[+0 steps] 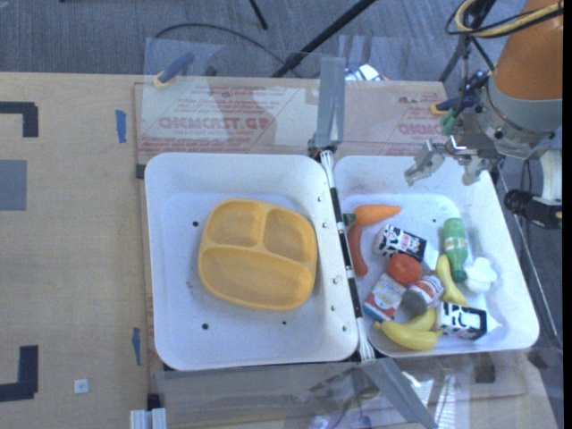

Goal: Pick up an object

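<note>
Holding a yellow tray (257, 254) — left bin (170, 329) | right bin (514, 311) (toy food) | claw (445, 162) spread apart

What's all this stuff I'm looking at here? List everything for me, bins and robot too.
Bins: 2, white, side by side on the bench; left, right.
Tray: 1, yellow, three compartments, in the left bin.
Carrot: 1, orange, right bin, top left.
Sausage: 1, reddish orange, along the right bin's left wall.
Cow-print cartons: 2, black and white; one centre, one lower right.
Tomato: 1, red, right bin, centre.
Bottle: 1, green, right side.
Bananas: 2, yellow; one at the bottom, one right of centre.
Gripper: 1, grey, fingers apart, above the right bin's top edge.
Arm: 1, orange band, upper right.
</note>
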`<state>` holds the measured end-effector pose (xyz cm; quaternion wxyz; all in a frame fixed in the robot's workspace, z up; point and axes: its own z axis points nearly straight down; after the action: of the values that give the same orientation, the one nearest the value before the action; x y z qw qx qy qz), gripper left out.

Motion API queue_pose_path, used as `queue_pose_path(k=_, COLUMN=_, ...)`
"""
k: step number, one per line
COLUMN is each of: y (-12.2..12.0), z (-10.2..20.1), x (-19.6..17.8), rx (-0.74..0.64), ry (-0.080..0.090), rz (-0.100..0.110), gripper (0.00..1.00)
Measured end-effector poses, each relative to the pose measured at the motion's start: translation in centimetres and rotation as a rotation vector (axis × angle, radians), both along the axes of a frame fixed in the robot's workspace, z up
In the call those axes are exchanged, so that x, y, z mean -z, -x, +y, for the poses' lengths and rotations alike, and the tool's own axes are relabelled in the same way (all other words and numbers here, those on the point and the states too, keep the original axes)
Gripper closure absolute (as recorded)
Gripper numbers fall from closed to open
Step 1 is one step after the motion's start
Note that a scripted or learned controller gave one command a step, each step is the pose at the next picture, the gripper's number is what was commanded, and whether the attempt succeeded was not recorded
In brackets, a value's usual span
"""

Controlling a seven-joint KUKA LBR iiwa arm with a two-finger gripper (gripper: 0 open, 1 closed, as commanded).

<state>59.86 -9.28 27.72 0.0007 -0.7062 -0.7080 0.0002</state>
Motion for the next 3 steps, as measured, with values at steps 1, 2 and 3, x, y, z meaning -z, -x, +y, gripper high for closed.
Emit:
queue_pose_path(k=1, y=5.1, z=-0.3, x=15.6, rx=-0.347, ry=0.006, rz=-0.018, gripper=0.00)
queue_pose_path(k=2, y=-0.1, z=-1.3, x=19.1, rx=-0.391, ry=0.002, rz=-0.009, gripper=0.00)
queue_pose_path(k=3, y=7.0, z=-4.2, x=19.0, rx=-0.349, ry=0.001, rz=-0.005, gripper=0.00)
